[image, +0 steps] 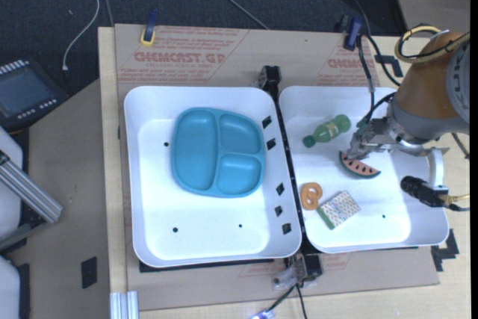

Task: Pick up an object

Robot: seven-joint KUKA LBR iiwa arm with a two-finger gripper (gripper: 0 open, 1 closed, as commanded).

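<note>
Gripper (pixel 364 143) hung low in the right bin (pixel 388 231), at about three o'clock in the scene; whether it was spread or pressed together could not be told. It sat just above the watermelon slice (pixel 361 166), seemingly touching its upper edge. The desk (pixel 112 160) carried both bins. The left bin (pixel 202 235) held a blue divided plate (pixel 218 152) near its centre. In the right bin, a green bottle (pixel 327 131) lay at ten o'clock from the slice, a patterned packet (pixel 338 208) at six o'clock, and a small pretzel (pixel 311 195) just beside the packet, at its ten o'clock.
</note>
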